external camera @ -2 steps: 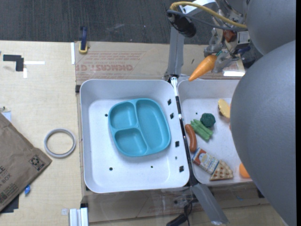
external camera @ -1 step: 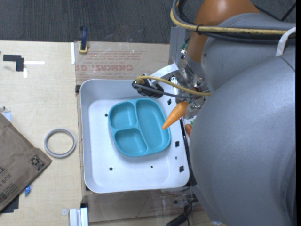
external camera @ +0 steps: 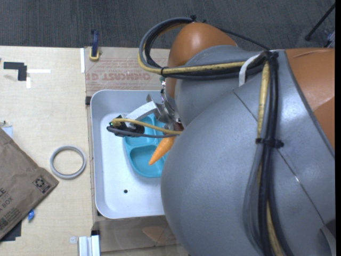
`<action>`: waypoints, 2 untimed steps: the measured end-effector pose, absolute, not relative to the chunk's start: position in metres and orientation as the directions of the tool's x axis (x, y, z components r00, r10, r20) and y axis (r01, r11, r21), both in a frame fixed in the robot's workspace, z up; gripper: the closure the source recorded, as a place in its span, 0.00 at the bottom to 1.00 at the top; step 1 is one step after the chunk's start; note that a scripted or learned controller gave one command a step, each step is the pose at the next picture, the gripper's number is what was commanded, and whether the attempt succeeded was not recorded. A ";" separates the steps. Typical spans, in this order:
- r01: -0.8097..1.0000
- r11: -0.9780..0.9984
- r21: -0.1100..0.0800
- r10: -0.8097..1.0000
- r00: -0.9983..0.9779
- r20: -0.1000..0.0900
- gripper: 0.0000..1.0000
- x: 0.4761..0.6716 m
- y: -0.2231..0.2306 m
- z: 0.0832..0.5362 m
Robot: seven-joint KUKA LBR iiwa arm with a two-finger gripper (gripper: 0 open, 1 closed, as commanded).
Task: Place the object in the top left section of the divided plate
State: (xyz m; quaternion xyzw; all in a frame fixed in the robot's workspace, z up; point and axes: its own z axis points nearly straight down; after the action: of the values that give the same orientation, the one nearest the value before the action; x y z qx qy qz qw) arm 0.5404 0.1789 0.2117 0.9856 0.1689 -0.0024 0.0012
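So the gripper is down over the blue plate in the white bin, but the big grey arm covers most of it and honestly I can't tell whether it has a hold of anything. The carrot lies just below the gripper, slanted across the plate, its thin tip pointing away down-left. A yellow cable sticks out to the gripper's left. Further left, outside the bin, there's a tape ring on the bench.
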 end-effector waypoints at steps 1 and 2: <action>0.533 -0.846 0.000 0.533 0.846 -0.006 1.00 0.477 0.160 0.242; 0.769 -0.639 -0.001 0.769 0.639 -0.006 1.00 0.528 0.133 0.242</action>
State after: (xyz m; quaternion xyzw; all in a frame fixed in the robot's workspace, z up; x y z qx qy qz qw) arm 0.5285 0.1329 0.2416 0.9053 0.4247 -0.0032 0.0007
